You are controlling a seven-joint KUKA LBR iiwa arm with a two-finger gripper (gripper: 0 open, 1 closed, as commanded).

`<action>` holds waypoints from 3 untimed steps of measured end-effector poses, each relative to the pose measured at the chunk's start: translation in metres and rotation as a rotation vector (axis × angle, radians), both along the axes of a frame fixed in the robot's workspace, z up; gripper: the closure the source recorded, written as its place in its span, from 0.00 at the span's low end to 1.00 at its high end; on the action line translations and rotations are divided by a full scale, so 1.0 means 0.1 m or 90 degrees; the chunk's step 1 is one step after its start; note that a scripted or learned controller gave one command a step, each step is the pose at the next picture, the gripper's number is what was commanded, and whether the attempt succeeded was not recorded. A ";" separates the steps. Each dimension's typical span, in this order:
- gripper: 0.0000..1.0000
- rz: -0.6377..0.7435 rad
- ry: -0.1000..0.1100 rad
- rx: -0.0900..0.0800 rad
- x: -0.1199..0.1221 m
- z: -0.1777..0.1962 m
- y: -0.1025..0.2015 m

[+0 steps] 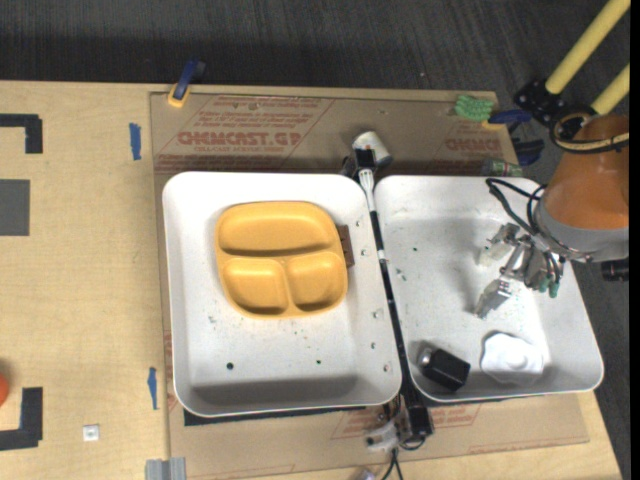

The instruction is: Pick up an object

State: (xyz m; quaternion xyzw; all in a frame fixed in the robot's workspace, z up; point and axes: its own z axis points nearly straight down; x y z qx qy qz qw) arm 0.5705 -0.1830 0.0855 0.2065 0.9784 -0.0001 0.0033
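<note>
So the arm (pixel 590 193) comes in from 3 o'clock and its claw (pixel 497 293) hangs over the right bin (pixel 420 218), roughly mid-bin toward the 3 o'clock side. I honestly can't tell how far open the claw is, it's all a tangle of metal and wires from this angle, and I can't see anything gripped in it. Down at the 6 o'clock end of that bin there's a white lump (pixel 508 354) just below the claw, apart from it as far as I can see, and a small black thing (pixel 442 367) just beside the lump at its 9 o'clock. The left bin (pixel 190 268) has a yellow divided tray (pixel 281 257) sitting in the middle. Both bins sit side by side on the table (pixel 80 268).
</note>
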 end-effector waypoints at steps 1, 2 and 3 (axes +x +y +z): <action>0.00 0.037 0.002 0.001 0.68 0.00 0.13; 0.00 0.078 0.021 0.000 0.82 -0.02 0.32; 0.00 0.078 0.021 0.001 0.82 -0.02 0.32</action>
